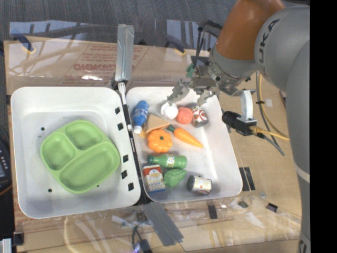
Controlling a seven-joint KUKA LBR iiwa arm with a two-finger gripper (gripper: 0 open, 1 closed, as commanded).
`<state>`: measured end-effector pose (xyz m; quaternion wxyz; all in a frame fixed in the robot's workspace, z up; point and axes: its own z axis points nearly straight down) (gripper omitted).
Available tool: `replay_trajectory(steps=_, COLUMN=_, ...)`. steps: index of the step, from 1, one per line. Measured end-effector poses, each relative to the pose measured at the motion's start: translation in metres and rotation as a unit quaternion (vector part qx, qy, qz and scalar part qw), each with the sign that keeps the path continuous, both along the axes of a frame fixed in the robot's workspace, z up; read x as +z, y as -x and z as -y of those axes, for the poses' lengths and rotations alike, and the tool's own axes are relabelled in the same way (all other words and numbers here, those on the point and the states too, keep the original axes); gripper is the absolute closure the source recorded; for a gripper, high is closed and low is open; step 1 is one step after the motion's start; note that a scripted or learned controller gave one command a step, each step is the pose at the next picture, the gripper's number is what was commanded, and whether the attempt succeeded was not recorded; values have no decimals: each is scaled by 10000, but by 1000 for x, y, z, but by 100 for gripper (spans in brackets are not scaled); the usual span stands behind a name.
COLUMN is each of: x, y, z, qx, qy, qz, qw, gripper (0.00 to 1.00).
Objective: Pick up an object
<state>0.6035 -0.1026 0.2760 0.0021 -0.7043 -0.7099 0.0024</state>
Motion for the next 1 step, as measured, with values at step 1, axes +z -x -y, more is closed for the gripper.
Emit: replay_trajectory(steps=1, x=-155, y=12, z=20, qx=-245, qy=3, qz=54, qw=9997, gripper=0)
